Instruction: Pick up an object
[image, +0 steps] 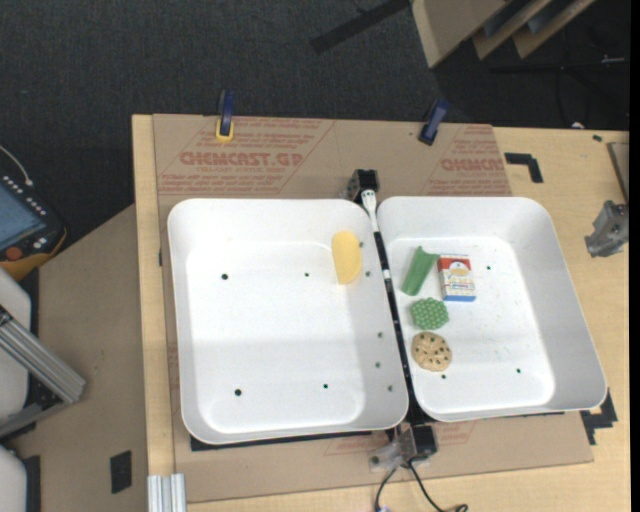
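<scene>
Camera view: gripper (607, 228) sits just outside right bin (572, 300); open/shut, can't tell. Nearest obj, red-white box (458, 278), lies view-left of gripper, long axis up-down.

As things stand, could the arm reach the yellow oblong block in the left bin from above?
Probably yes. The yellow oblong block lies alone near the right wall of the left white bin, apart from the green pieces, small box and cookie in the other bin. Nothing covers it, though the wall close beside it may crowd one side.
</scene>
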